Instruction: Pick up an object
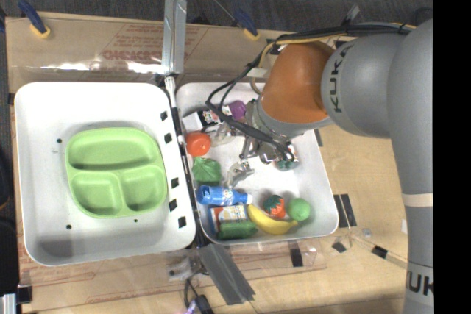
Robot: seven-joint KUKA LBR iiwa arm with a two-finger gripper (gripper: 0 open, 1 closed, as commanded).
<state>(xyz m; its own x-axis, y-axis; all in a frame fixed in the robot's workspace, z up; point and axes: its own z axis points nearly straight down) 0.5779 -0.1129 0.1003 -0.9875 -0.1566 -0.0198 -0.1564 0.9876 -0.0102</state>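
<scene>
My gripper [266,152] hangs over the right bin [324,191]; can't tell its state. Risk: toys w/ banana [266,223] packed tight, so I may clip neighbours & slip.

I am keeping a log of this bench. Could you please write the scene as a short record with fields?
left bin: holds a green divided tray
right bin: holds a banana, blue bottle, orange ball, green toy, purple item
arm: reaches over the right bin
gripper: low inside the right bin, near the green toy
grasp: cannot tell
</scene>
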